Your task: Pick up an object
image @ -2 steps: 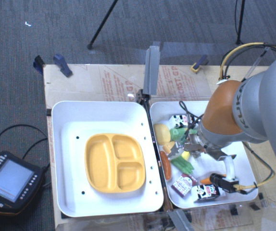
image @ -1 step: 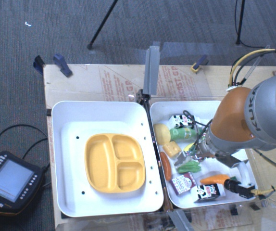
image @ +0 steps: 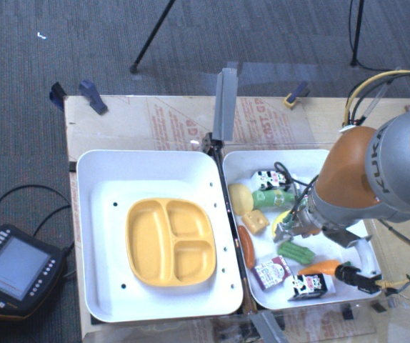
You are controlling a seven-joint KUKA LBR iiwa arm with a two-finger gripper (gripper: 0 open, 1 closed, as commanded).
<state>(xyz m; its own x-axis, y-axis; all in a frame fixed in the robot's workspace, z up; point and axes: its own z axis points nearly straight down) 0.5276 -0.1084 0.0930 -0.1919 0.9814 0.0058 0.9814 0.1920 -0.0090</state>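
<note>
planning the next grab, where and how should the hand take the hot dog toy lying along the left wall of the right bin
Grip the hot dog across its middle, coming straight down from above. It lies flat and runs roughly lengthwise beside the right bin's left wall, so the fingers should probably close across its narrow width. The wall-side finger has little room, and the yellow block crowds its upper end, so the lower half looks freer.

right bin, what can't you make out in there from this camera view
- Gripper: in the camera view the wrist covers it, so open or shut cannot be told, nor whether it holds anything.
- Yellow item: mostly under the gripper; its kind is unclear.
- Right bin right wall: hidden behind the arm.
- Cartons: print too small to read.
- Orange carrot-like item: its far end is covered by a dark part.
</note>
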